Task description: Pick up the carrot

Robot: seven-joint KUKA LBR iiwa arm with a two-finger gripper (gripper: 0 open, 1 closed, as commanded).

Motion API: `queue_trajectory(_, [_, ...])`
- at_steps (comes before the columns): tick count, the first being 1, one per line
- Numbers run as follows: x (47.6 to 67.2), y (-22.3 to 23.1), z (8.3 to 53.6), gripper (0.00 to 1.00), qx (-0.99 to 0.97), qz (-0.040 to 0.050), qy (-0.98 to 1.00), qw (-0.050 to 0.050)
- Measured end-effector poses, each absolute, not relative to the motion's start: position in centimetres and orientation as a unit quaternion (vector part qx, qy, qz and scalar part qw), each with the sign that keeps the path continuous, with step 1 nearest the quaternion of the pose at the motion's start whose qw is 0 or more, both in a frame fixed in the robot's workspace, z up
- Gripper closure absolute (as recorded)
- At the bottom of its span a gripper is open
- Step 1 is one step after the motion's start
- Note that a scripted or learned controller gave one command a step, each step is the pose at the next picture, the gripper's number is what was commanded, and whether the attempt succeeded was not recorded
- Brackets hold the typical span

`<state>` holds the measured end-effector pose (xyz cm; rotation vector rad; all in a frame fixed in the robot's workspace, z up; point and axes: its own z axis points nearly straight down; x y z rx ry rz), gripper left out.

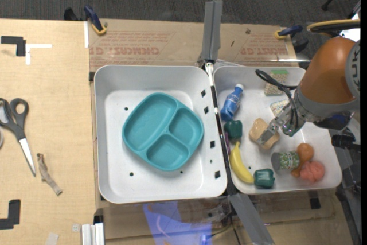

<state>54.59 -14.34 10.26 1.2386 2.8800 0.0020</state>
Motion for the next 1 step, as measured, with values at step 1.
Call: queue_trajectory(1, [58.97, -5.85, 19.21, 1.0, 0.426, 0.0002, 0.905, 0.001])
